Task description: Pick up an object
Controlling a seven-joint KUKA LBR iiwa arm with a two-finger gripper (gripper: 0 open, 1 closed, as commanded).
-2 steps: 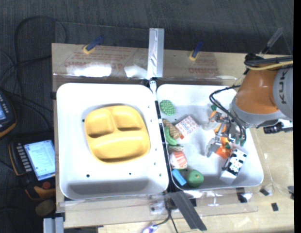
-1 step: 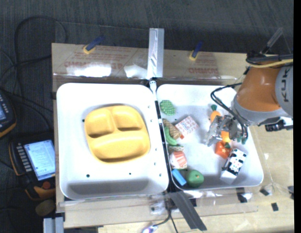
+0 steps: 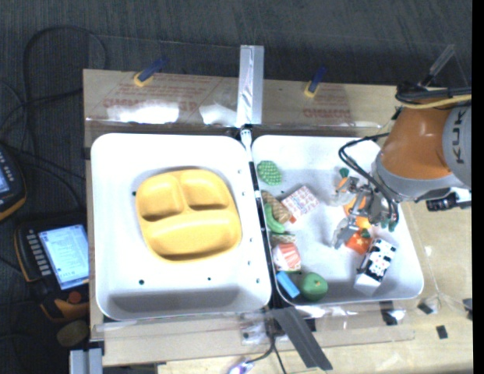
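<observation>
Camera view, slanted down on both bins. Step in hand, by judgement: closing on one piece in the right bin (image 3: 413, 287), with nothing lifted clear yet. Gripper (image 3: 357, 223) low over the right half of that bin, at the end of the grey arm (image 3: 417, 158) with its orange band. Directly below the gripper in the picture, a small orange object (image 3: 358, 242). Just beside that, toward the near right corner, a black-and-white block (image 3: 377, 262). Likely target the orange object, though not certain.

To do it well: centre on the orange object alone, keeping off the black-and-white block crowding it. Descend straight, close fully before rising, then lift vertically and slowly. Beware a shallow pinch on an edge, likely to slip, and beware dragging the neighbour along. Keep off the bin's right wall. Leave alone the cluster along the divider: green ball (image 3: 269, 171), checkered box (image 3: 302, 202), green fruit (image 3: 314, 286) and blue piece (image 3: 287, 284), all well apart from the gripper. Ignore the yellow tray (image 3: 189, 213) in the left bin (image 3: 101, 209).

As to the hand: too tangled among cables and small parts to judge; cannot tell whether apart or together. Cannot tell either whether touching the orange object or merely hanging above it. Nothing plainly clamped, so not to be counted as held.
</observation>
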